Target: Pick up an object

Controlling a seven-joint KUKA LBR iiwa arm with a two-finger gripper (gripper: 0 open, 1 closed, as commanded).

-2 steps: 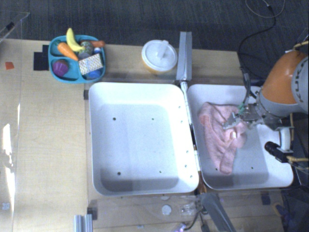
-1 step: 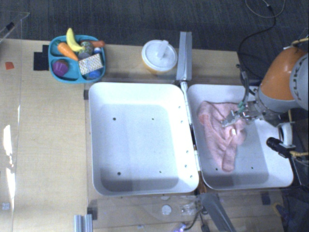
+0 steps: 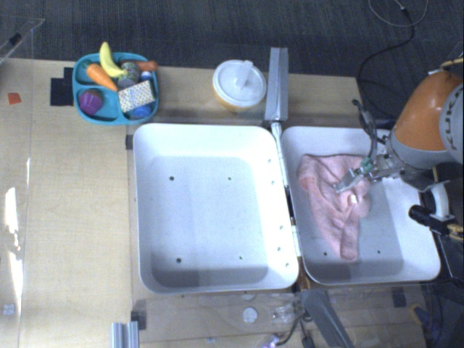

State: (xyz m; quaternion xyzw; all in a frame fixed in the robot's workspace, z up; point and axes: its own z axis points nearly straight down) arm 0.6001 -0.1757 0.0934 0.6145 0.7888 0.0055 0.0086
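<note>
A crumpled pink cloth (image 3: 330, 201) lies in the right white bin (image 3: 406, 259), toward its left and middle. My gripper (image 3: 353, 183) reaches in from the right and sits low over the cloth's upper right part, its metal fingers (image 3: 346, 185) right at the fabric. The cloth seems bunched up just under the fingertips. From this height I cannot make out whether fabric is pinched between them. The grey arm with its orange band (image 3: 428, 114) stands over the bin's right edge.
The left white bin (image 3: 206, 267) sits beside the right one. Behind the bins are a blue tray (image 3: 116, 85) of toy food and a white lidded container (image 3: 239, 84). A metal post (image 3: 275, 85) stands at the back between the bins. Cables run at the upper right.
</note>
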